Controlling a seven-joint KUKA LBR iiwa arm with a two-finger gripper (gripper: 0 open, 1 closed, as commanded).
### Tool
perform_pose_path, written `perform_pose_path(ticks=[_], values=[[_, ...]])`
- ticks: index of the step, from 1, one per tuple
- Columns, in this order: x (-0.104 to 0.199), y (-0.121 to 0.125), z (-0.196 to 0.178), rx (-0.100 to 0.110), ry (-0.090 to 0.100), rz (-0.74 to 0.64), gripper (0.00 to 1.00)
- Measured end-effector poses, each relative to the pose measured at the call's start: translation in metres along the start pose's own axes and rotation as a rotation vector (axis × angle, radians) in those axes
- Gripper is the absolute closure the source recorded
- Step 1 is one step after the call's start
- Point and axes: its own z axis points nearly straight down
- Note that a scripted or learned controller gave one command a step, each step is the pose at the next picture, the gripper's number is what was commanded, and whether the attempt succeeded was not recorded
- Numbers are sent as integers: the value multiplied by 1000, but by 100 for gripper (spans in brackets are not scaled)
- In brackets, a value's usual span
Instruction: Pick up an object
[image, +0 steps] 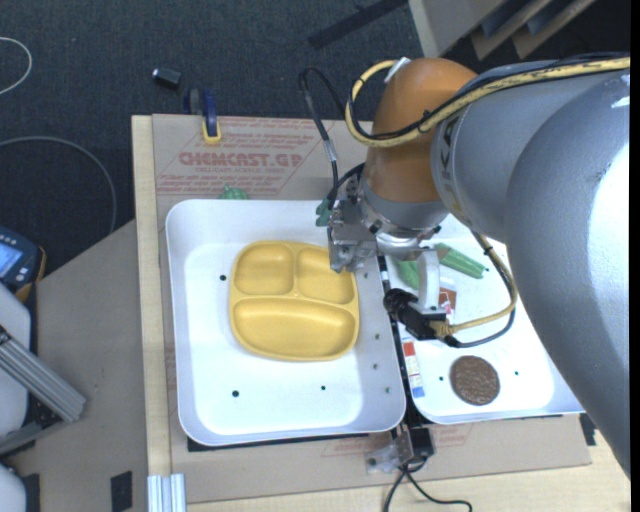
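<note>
My claw (343, 250) is over the yellow tray (294, 300) in the left bin (200, 330), at its 1 o'clock corner; its state I cannot tell. I should descend straight onto the rim.

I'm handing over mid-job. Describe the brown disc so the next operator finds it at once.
Start at the two white bins; take the right bin, the one under the grey arm. The brown disc lies flat near that bin's front edge, towards the viewer. It is the one round, dark brown item there; the green objects further back are long and narrow, and the yellow divided tray lies in the left bin.
</note>
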Motion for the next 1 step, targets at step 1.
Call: perform_pose_path(ticks=[1], values=[[-35,-59,-121,-7,-1,11,100]])
